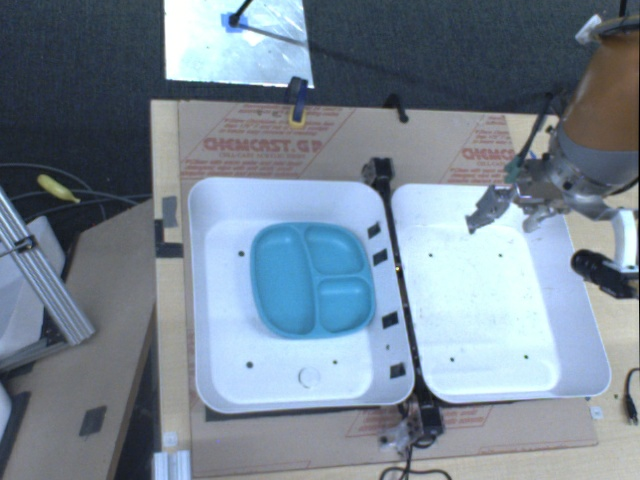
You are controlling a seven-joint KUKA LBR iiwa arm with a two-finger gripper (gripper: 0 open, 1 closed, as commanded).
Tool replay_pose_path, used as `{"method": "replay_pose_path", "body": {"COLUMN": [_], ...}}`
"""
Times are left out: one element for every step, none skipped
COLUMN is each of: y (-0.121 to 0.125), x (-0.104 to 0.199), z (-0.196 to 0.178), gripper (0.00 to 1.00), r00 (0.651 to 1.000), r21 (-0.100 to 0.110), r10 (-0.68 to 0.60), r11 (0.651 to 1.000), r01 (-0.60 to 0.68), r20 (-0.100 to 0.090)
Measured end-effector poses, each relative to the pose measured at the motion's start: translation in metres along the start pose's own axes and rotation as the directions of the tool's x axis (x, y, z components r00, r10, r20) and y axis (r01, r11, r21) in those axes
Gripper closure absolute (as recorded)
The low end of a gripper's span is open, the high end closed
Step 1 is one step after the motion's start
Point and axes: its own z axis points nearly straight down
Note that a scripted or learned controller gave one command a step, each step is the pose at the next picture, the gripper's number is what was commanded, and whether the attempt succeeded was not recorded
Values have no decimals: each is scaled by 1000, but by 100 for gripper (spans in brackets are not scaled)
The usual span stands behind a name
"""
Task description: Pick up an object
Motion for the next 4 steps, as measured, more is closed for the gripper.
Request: {"method": "replay_pose_path", "body": {"y": [-60,-86,-83,-85], "x": [-5,96,89,170], "z": [64,86,74,95], "gripper": [0,0,100,100], "r00": [1000,1000,1000,1000], "r21": [8,4,-3,3], "r10": [4,-11,1,-9], "r11": [1000,1000,1000,1000], "r01": [-4,11,-1,9], "r20": [-2,-5,-1,-4]}}
